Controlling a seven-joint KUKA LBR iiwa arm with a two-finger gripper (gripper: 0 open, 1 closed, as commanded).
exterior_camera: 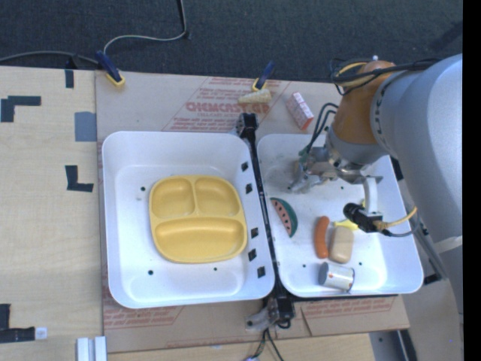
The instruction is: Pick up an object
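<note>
Hot dog (322, 237) in right bin (406, 273), cardboard-covered bench (195, 104), dark carpet (225, 13).

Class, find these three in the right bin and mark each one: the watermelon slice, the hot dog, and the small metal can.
watermelon slice (284, 216), camera view, on its red flesh
hot dog (322, 236), camera view, mid-length
metal can (337, 277), camera view, on its side wall

toys (333, 241) crowding right bin's (398, 277) front

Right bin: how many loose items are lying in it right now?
4. A watermelon slice by the left wall, a hot dog and bread piece side by side mid-bin, and a can near the front edge. The arm may hide more.
</note>
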